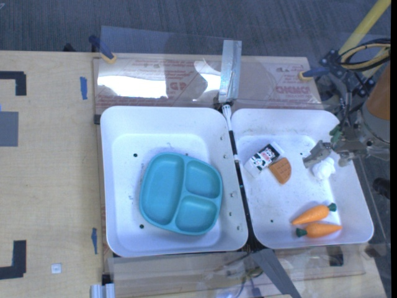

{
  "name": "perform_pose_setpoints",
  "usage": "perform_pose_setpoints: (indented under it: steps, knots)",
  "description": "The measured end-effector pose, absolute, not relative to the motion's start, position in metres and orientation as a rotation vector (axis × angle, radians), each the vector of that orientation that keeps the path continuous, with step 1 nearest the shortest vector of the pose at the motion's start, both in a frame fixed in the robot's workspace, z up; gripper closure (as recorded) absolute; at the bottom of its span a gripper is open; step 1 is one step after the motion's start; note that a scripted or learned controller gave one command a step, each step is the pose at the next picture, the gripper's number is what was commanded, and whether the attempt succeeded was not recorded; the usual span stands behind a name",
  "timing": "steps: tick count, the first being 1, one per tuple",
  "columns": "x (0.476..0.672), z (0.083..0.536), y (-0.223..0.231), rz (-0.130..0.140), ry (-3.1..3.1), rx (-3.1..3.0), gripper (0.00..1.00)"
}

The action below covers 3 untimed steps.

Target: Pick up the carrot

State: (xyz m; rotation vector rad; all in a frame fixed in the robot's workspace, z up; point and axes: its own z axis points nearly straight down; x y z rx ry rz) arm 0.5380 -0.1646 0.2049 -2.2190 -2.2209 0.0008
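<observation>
Two orange carrots with green tops lie in the right bin's (273, 222) near right corner. The upper carrot (312, 214) slants up to the right and the lower carrot (321, 230) lies flat just beneath it, the two almost touching. My gripper (322, 156) hangs over the right bin's far right side, well above the carrots and apart from them. A small white object (324, 169) sits directly under the gripper. No carrot is at the gripper.
A small black-and-white carton (263, 158) and a brown biscuit-like piece (281, 170) lie in the right bin's middle. A blue divided plate (180, 193) rests in the left bin (118, 135). Cables and the arm's body crowd the right edge.
</observation>
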Motion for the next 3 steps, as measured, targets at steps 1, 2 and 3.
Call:
perform_pose_setpoints:
  steps: [1, 2, 3]
  knots:
    - [0.552, 0.251, -0.166, -0.005, -2.157, -2.293, 0.0]
    - [0.504, 0.092, -0.18, 0.001, -2.158, -2.282, 0.0]
    - [0.481, 0.087, -0.191, -0.004, -2.144, -2.299, 0.0]
